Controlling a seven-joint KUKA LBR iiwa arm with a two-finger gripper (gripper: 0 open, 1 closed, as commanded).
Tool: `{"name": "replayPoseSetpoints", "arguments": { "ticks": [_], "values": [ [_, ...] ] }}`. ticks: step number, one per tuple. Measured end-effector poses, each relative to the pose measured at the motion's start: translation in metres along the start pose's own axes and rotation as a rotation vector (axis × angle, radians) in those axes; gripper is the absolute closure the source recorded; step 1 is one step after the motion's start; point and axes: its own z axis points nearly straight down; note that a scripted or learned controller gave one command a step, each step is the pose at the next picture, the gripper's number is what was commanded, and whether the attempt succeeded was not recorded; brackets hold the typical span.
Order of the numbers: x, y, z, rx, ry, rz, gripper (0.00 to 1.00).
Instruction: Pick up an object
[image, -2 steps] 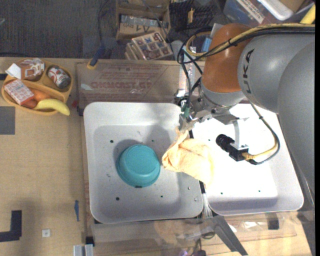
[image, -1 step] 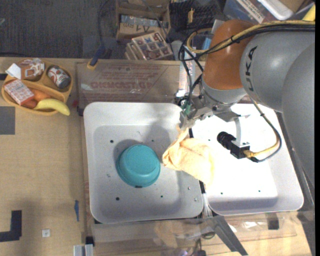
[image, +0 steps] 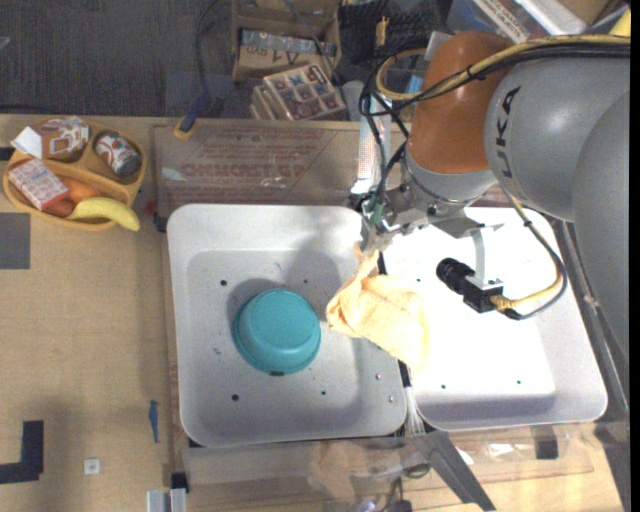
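I reach in from the right with my wrist bent down over the seam between the two white bins, my gripper (image: 374, 232) pinched on the top corner of a yellow cloth (image: 380, 315). The cloth hangs from my fingers and drapes across the divider, mostly in the left bin (image: 190, 300). A teal bowl (image: 278, 331) sits upside down just beside it.

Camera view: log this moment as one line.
gripper: pinching top corner of yellow cloth | cloth: draped across both bins' shared edge | teal bowl: upside down, left bin
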Motion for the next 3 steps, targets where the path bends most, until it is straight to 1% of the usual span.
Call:
{"name": "replayPoseSetpoints", "arguments": {
  "ticks": [1,2,3],
  "values": [
    [0.000,0.000,0.000,0.000,0.000,0.000,0.00],
    [0.027,-0.033,0.031,0.013,0.010,-0.089,0.00],
    [0.021,-0.028,0.031,0.009,0.008,-0.077,0.00]
  ]
}}
